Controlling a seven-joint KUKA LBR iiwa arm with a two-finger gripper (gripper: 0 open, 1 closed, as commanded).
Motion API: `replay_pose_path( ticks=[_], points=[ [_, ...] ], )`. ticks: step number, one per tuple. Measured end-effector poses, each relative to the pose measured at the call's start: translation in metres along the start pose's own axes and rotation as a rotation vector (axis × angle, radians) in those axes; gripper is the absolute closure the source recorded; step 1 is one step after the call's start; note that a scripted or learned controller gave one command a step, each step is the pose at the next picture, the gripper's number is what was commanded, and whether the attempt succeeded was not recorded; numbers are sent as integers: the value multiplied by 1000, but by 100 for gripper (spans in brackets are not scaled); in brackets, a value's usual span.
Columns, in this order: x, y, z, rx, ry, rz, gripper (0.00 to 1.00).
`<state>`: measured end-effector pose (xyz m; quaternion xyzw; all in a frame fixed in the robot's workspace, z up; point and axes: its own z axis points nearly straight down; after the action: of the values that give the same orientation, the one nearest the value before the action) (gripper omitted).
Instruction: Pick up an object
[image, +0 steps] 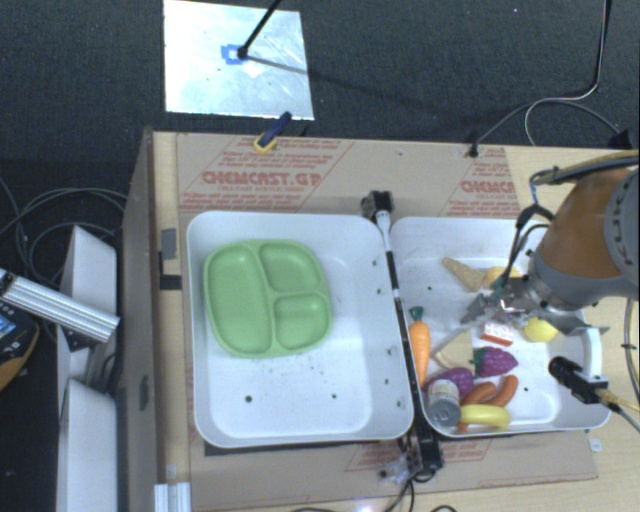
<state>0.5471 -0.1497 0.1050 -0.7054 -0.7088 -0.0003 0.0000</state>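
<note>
A banana (486, 417) lies flat along the near wall of the right bin (425, 238), its long axis running left to right, with a small can (445, 409) touching its left end. Just beyond them sit a purple toy vegetable (454, 381), an orange-red sausage-shaped piece (501, 391) and a purple grape-like piece (497, 361). A toy carrot (420, 344) stands lengthwise against the divider, pointing toward the near edge.

Farther in, the arm's end effector (497, 303) hangs low over the middle of the right bin, above a small white-and-red item (498, 334); whether it is spread or pinched together cannot be told from this slant. A yellow lemon-like piece (540, 329) lies just to its right, a tan wedge (465, 272) just beyond it toward the far wall.

The pile of likely targets lies on the near side of the end effector, toward the camera and slightly left; the closest candidate appears to be the white-and-red item directly beneath.

In the left bin (230, 412), a green divided plate (267, 297) rests well apart from the arm. Both bins sit on the tabletop (330, 168).
</note>
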Motion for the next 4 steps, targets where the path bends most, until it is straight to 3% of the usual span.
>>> replay_pose_path(
  ticks=[1, 2, 3, 4],
  points=[
    [5, -9, 11, -29, -10, 4, 0],
    [20, -13, 14, -25, -12, 1, 0],
    [17, 54, 15, -15, -6, 0, 0],
    [27, 88, 15, -12, -6, 0, 0]
  ],
)
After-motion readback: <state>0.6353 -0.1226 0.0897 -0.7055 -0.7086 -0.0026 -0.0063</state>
